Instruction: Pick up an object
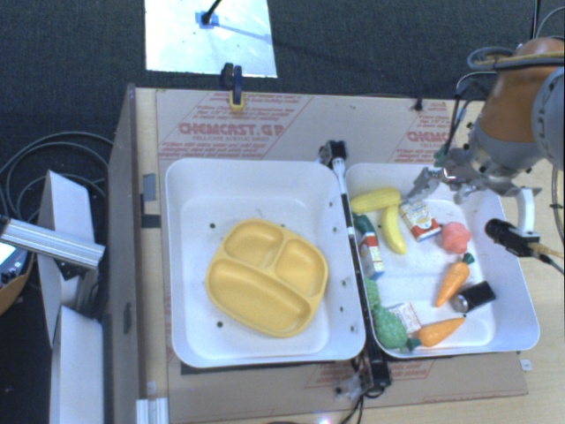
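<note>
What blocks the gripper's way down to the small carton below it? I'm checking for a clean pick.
Nothing visible does. The gripper hangs just above the small carton; the bananas lie alongside to its left.

We see a yellow divided tray point(267, 276) lying in the left white bin point(190, 193). Both bins sit on a cardboard sheet point(265, 122) with red lettering. Beyond it lies a shiny square plate point(210, 25); grey cables point(35, 162) curl at the left.
</note>
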Robot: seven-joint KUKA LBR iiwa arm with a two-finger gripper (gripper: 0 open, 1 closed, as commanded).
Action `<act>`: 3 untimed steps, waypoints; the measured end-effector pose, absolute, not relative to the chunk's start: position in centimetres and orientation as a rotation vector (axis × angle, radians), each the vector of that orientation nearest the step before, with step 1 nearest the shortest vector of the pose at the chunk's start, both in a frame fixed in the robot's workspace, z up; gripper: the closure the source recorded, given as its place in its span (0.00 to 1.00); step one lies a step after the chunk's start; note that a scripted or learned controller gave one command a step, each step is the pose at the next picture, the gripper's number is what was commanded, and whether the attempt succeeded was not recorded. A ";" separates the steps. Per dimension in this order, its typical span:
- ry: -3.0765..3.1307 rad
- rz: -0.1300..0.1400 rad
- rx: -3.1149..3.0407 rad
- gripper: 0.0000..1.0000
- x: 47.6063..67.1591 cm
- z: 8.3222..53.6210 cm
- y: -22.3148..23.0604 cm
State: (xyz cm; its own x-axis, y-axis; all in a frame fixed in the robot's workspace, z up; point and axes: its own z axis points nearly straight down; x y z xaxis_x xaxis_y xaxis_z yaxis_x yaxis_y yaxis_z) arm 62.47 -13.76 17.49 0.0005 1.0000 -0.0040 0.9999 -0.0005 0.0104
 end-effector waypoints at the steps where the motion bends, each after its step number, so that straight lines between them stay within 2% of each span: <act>1: 2.231 0.000 2.216 0.00 61.5 11.7 -9.5; 2: 2.227 0.003 2.215 1.00 61.6 13.0 -9.7; 3: 2.227 0.003 2.214 0.00 61.6 13.0 -9.7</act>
